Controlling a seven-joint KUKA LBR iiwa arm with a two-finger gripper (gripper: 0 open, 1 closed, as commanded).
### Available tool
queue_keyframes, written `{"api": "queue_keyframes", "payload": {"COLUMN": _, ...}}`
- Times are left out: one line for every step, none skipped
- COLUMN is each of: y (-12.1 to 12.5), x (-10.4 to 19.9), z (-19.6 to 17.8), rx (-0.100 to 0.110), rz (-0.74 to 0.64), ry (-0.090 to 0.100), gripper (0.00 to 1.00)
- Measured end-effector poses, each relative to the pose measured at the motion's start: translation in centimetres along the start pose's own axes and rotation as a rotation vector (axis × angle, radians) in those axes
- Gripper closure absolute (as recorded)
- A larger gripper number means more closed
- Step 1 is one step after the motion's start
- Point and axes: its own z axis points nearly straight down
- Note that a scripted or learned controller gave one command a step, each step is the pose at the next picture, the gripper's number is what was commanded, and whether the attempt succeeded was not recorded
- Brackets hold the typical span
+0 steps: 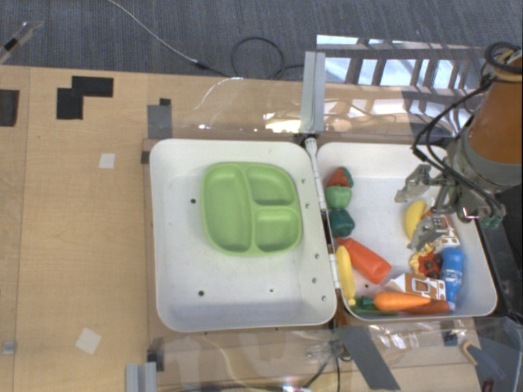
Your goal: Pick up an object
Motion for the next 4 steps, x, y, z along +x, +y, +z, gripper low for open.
{"api": "queue_keyframes", "payload": {"y": -6.3, "x": -0.2, "z": 12.2, "rx": -0.002, "rz": 0.05, "ry": 0.013, "gripper": 0.0}}
{"api": "queue_keyframes", "payload": {"y": -6.9, "x": -2.7, "z": 14.9, "rx": 0.002, "rz": 0.092, "ry": -0.007, "gripper": 0.0}}
{"api": "queue_keyframes", "payload": {"y": -2.0, "x": -1.8, "z": 14.8, "rx": 0.002, "rz": 0.017, "ry": -0.008, "gripper": 0.0}}
{"api": "queue_keyframes", "payload": {"y": -8.7, "x": -6.6, "z": 15.0, "rx": 0.003, "rz": -0.324, "ry": -0.005, "gripper": 0.0}}
